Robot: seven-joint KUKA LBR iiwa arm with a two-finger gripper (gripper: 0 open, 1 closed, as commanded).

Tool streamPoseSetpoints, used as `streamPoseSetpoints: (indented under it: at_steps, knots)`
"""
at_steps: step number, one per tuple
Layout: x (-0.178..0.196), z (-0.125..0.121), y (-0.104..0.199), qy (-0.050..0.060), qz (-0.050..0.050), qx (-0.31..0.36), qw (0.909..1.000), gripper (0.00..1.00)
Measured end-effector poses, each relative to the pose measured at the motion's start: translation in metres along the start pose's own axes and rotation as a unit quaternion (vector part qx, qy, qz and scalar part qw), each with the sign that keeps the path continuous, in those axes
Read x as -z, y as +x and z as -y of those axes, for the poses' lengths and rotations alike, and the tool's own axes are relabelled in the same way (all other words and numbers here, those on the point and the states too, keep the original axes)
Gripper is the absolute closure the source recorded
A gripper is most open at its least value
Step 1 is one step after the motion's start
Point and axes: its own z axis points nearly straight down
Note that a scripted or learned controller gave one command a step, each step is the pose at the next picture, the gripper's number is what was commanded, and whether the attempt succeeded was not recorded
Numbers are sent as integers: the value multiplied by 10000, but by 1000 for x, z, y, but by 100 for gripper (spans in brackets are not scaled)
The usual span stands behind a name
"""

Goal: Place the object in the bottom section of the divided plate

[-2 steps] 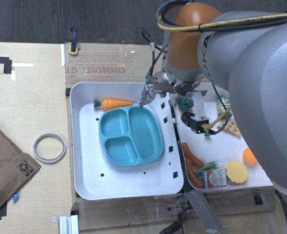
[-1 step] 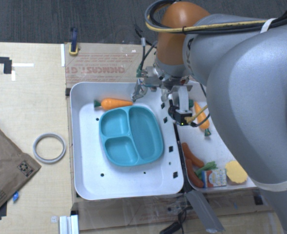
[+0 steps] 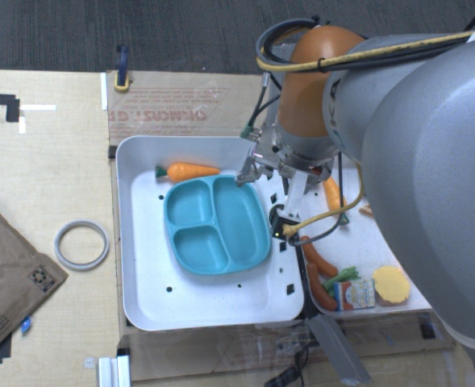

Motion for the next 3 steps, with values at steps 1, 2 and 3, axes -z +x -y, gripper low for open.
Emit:
streamPoseSetpoints:
  at_steps: [1, 2, 3]
  knots:
    - [8, 0, -1, 14, 21, 8, 10000, 100]
    - [-98, 11, 39, -24, -18, 401, 9992, 100]
    - [0, -50, -31, -7, -3, -417, 9991, 100]
